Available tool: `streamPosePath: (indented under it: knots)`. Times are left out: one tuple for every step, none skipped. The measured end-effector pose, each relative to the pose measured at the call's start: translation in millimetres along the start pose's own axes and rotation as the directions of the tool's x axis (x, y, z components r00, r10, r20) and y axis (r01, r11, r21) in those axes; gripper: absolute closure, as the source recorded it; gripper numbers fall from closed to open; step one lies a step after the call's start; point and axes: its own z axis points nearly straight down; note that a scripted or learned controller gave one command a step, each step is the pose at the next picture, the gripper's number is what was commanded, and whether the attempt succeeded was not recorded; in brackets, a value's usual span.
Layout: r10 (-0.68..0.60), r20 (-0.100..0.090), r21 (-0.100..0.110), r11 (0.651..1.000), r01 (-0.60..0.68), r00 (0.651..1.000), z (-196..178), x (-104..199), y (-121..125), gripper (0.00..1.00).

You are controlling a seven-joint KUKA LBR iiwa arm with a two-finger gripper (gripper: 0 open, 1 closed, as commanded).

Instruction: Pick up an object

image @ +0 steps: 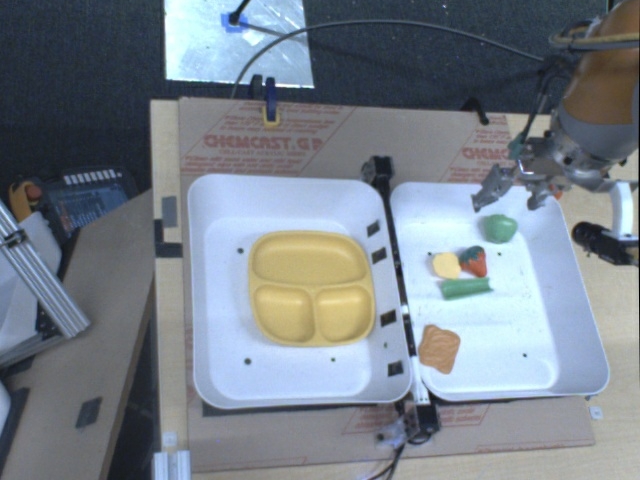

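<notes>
In the right bin [560, 308] lie several small toy foods. A round green piece [499, 228] sits near the back. A yellow piece [446, 265] and a red piece [474, 261] touch each other mid-bin. A long green piece [466, 288] lies just in front of them. An orange-brown piece [439, 348] rests near the front left corner. My gripper [512, 193] hangs above the back of the right bin, just behind the round green piece. Its two fingers [487, 195] are spread apart with nothing between them.
The left bin [220, 358] holds a yellow divided tray [308, 286]. A black divider with clips [390, 268] runs between the bins. A cable arcs over the back of the bench. Grey equipment stands at the far left, off the bench.
</notes>
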Motion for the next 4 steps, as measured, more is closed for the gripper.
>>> streamPosePath:
  knots:
    - [-0.002, 0.001, -0.012, 1.0, 0.002, 1.0, -7, 0, 2, 0.0]
    - [-0.002, 0.0, -0.007, 1.0, 0.002, 1.0, 53, 7, 2, 0.0]
    - [-0.001, 0.0, -0.008, 1.0, 0.001, 1.0, 109, 16, -3, 0.0]
    - [0.0, 0.001, -0.008, 1.0, 0.0, 1.0, 161, 16, -3, 0.0]
